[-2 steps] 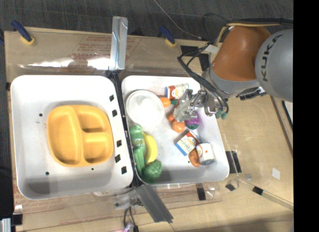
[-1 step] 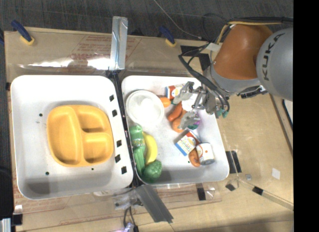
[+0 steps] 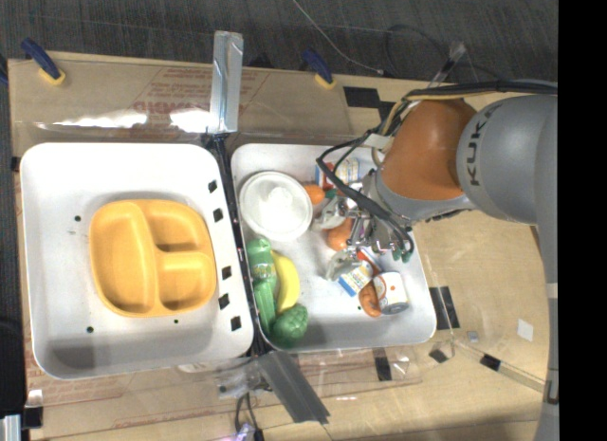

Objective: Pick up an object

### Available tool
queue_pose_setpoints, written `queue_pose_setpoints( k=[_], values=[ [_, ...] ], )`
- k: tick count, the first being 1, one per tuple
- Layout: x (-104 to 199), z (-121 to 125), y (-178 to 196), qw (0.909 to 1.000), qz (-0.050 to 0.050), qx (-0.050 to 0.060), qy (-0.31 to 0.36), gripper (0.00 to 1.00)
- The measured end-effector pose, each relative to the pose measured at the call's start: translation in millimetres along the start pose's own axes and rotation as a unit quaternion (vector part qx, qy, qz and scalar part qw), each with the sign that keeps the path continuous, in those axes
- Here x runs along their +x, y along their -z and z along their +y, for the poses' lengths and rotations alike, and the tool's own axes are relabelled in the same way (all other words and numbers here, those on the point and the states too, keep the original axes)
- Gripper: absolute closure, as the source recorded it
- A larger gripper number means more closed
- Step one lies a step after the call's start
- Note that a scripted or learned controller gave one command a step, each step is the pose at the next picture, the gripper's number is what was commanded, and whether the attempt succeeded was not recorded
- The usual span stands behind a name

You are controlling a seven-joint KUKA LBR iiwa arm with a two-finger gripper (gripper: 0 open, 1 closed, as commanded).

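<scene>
My gripper point(image 3: 349, 236) hangs low over the middle of the right bin point(image 3: 417, 321), under the orange-banded wrist. Just below it lie an orange round item point(image 3: 337, 237) and a small blue-and-white packet point(image 3: 353, 279). A white can with a red label point(image 3: 391, 292) rests toward the bin's near right corner, with an orange piece point(image 3: 369, 304) beside it. A white bowl point(image 3: 275, 204) sits at the bin's far left. A yellow banana point(image 3: 286, 281), a green bottle point(image 3: 260, 273) and a green pepper point(image 3: 290, 324) lie along the left wall.
The left bin point(image 3: 47, 240) holds a yellow divided tray point(image 3: 152, 256). A metal bar point(image 3: 227, 79) stands at the back between the bins. Cables point(image 3: 360, 159) loop around the wrist over the right bin's far side. Cardboard covers the bench around both bins.
</scene>
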State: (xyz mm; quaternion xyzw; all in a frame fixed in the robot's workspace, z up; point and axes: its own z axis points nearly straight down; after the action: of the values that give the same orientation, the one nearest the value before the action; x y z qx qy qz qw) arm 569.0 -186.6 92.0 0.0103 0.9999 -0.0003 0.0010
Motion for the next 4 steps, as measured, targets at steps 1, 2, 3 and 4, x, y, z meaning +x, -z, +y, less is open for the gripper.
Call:
queue_pose_setpoints(
  k=[1,2,3,4],
  values=[
    [-2.2,1.9,11.4,1.0,-0.002,0.0,0.004,1.0],
    [-2.0,2.1,11.1,1.0,-0.002,0.0,0.004,0.0],
    [5.1,17.8,0.9,0.9982,0.001,0.001,-0.06,0.0],
    [3.2,19.0,12.0,0.9984,-0.001,0.0,-0.057,1.0]
  ],
)
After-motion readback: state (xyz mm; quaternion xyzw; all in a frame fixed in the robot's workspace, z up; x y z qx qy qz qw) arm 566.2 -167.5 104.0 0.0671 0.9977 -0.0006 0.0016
